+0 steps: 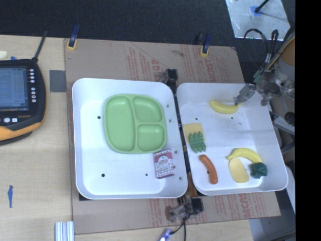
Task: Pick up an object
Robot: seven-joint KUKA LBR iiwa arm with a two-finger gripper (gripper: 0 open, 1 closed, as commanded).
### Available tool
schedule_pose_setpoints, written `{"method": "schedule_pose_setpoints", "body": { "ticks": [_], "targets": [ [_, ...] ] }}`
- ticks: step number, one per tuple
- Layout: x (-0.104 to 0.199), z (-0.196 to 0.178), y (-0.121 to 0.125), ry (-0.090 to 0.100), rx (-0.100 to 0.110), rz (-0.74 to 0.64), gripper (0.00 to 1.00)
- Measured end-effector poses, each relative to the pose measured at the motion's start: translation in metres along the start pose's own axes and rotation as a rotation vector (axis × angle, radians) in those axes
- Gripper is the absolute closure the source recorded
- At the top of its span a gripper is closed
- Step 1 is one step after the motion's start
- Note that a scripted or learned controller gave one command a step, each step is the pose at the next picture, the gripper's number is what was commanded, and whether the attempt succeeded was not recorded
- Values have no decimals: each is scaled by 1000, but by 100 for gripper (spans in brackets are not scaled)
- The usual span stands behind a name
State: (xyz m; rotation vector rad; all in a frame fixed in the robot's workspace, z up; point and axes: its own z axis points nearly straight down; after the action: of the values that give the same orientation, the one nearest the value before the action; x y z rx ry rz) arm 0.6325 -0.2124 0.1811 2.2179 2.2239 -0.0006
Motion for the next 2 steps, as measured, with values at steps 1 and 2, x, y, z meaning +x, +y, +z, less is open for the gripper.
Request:
{"method": "schedule_pose_setpoints", "body": {
  "ticks": [1,2],
  "targets": [
    [1,90,-73,1,6,-3,0],
    [36,90,-124,2,5,-2,0]
  ]
}}
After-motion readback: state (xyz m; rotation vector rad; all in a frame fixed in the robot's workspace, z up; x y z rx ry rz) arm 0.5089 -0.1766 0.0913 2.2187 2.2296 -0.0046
